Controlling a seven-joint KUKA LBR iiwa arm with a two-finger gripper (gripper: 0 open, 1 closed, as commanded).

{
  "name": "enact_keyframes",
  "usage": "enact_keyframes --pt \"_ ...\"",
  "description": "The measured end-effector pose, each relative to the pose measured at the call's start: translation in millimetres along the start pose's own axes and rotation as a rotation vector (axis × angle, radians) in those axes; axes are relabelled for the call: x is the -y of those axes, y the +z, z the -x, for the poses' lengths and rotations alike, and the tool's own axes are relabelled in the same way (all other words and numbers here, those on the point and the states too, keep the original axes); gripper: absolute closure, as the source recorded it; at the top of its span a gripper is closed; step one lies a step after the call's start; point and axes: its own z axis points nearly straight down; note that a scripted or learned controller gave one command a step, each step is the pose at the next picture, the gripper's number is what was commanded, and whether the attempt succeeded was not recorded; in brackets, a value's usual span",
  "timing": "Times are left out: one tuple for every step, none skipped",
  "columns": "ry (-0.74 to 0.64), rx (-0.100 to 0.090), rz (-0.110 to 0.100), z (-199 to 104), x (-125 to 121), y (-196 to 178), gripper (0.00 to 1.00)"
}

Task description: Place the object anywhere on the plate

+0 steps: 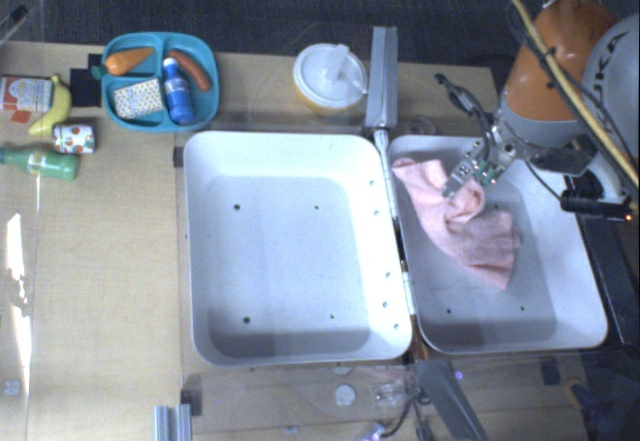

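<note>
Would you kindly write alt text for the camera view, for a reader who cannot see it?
The gripper reaches from the right over a crumpled pink cloth lying in the right white bin. The left white bin sits beside it, and a blue divided plate of toy food rests on the bench behind.

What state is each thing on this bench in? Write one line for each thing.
Pink cloth: crumpled, lying in the right bin.
Gripper: low over the cloth's upper part.
Left bin: level on the bench.
Blue tray: holding toy food and a small bottle.
Yellow cup: upright, lid on.
Banana: lying on the bench.
</note>
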Motion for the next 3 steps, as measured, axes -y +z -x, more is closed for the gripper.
enact_keyframes --pt "-0.004 0.000 0.000 0.6 -2.3 -39.2 1.00" --pt "-0.406 -0.004 -0.002 -47.2 -19.1 -26.1 1.00" --pt "-0.800 -0.003 0.000 -97.4 -42.3 -35.2 1.00"
